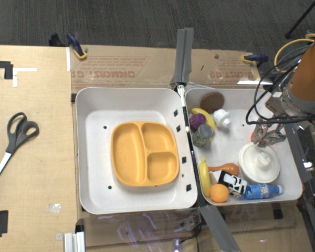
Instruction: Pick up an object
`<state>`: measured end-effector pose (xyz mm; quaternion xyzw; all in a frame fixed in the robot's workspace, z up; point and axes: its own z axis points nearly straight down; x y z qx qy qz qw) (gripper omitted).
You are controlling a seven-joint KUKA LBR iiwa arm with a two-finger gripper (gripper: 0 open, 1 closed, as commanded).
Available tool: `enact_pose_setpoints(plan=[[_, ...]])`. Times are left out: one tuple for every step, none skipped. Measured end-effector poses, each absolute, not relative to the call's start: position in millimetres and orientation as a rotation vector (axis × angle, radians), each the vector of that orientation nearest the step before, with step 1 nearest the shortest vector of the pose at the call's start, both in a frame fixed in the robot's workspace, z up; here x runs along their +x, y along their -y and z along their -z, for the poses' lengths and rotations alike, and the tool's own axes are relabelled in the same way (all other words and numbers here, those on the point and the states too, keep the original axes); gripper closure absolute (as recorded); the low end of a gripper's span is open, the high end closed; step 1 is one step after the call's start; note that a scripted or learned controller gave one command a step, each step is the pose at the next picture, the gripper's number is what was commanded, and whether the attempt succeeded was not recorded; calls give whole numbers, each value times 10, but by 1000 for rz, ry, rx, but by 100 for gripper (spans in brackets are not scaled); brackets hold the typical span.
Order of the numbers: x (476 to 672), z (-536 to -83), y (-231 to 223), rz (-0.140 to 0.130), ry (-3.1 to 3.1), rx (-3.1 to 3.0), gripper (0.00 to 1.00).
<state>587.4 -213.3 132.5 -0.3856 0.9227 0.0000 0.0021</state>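
On the bench, we see the gripper (266, 136), its grip state unclear, hovering over the right bin (293, 164) above a white lid (259, 163), likely seeking a pick.

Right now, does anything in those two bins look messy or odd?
Yes: the right bin is crammed with toys piled against each other, while the left bin holds one neat yellow divided plate.

black-handled scissors (16, 135) lie on the wooden bench (37, 193), left of the bins.
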Motion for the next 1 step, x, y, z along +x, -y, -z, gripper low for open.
enact_pose_setpoints(plan=[[6487,-1234,1934,1,-2958,-1035,100]])
